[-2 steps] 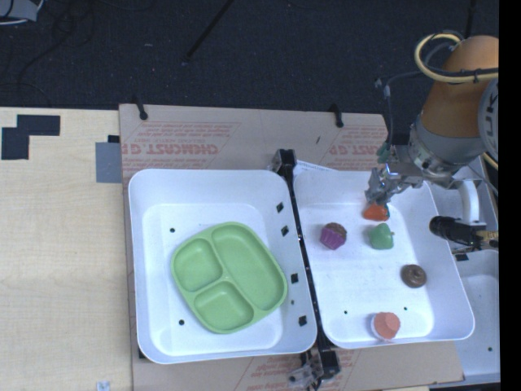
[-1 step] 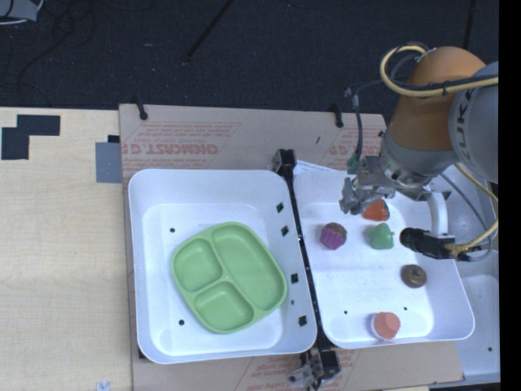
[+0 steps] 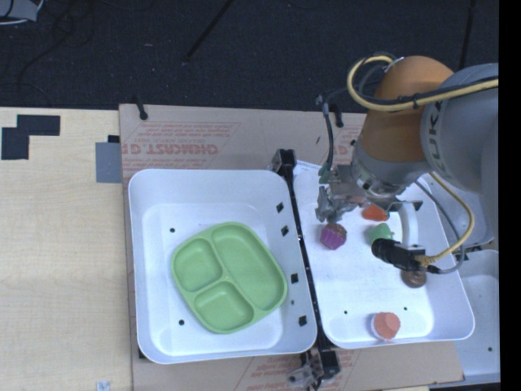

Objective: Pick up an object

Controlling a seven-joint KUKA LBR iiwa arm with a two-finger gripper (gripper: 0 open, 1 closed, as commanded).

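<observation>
Purple is what sits right under my gripper [image 3: 332, 210]: a small rounded purple toy [image 3: 332, 236] on the floor of the right bin [image 3: 456, 320], close to the divider between the two bins. My gripper hangs just above it, at its upper edge; from this angle I cannot tell how it is set, and nothing shows as held.

I judge the purple piece to be a light toy, probably hard plastic or rubber, smooth enough to squirt sideways if pinched off-centre. Its lumpy, rounded form suggests closing across its widest middle, straight down from above, with room left toward the bin wall.

Further out in the same bin lie an orange-red piece [image 3: 375, 213] and a green piece [image 3: 382, 233], both near my wrist, then a brown round thing [image 3: 414, 278] and a salmon-coloured disc [image 3: 385, 325] toward the near edge. All look equally small and light. The left bin [image 3: 155, 202] carries a green divided plate [image 3: 229, 277], broad and flat, which I judge a poor thing to grip. Both bins rest on the cardboard-covered surface [image 3: 212, 137].
</observation>
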